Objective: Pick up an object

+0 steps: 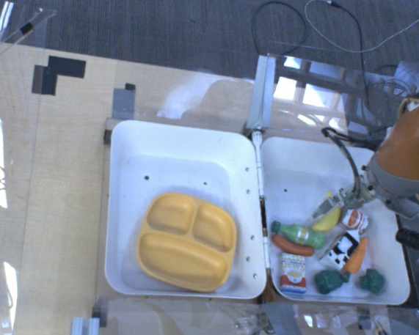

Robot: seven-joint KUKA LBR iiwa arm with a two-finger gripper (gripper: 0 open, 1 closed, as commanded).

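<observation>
Nearest me, the left bin (126,192) holds 1 yellow tray (186,240); the right bin (290,167) holds toy food (324,255). Gripper (344,204) state: I cannot tell.

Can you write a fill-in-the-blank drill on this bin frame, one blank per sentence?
1. The yellow tray lies in the ____ bin.
2. The tray has ____ compartments.
3. The toy food, such as the carrot, is piled in the ____ bin.
4. The banana is coloured ____.

Missing words: left; three; right; yellow
</observation>
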